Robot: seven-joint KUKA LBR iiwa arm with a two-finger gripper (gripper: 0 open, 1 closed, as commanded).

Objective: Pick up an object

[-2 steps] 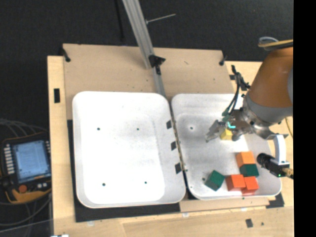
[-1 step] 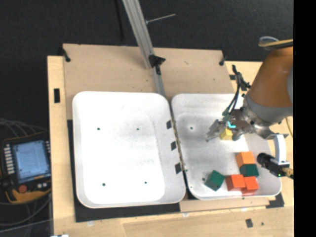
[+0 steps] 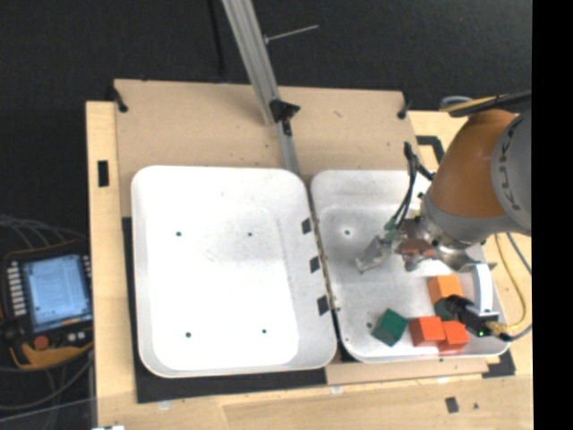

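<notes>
Overhead view of bench with two white bins. Arm point(image 3: 479, 173) reaches from right over right bin point(image 3: 358, 195). Gripper point(image 3: 389, 249) hangs over bin middle, fingers spread, nothing between them. Green block point(image 3: 389, 327) lies near front wall. Orange blocks point(image 3: 437, 330) sit just right of it, near front right corner. Left bin point(image 3: 224, 267) alongside.

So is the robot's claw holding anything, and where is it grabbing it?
Nothing. The gripper hangs over a bare part of the right bin, its fingers open with nothing between them. The green block and orange blocks lie untouched near the bin's front.
</notes>
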